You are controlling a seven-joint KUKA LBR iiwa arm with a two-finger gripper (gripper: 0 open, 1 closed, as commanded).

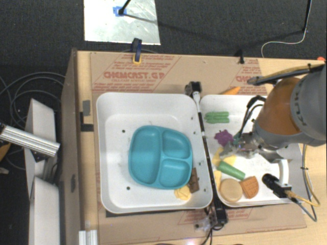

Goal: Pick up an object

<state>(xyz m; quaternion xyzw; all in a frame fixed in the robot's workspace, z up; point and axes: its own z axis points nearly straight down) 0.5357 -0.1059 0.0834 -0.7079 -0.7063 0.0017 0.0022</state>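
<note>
Small toy foods are gathered in the right-hand shallow white bin (286, 200): a green cylindrical piece (232, 170), a purple cluster (223, 136), a flat green piece (216, 117) and a tan round disc (230, 190). The two-finger gripper (240, 145) is seen low among them, just above the green cylinder; its opening cannot be told. A blue divided plastic plate (159, 156) is seen in the left-hand white bin (115, 116).

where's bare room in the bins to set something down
Left bin: bare floor above the blue tray, and a strip along the left wall. Right bin: crowded, with a green block, purple piece, green cylinder, tan disc and arm close together.
</note>
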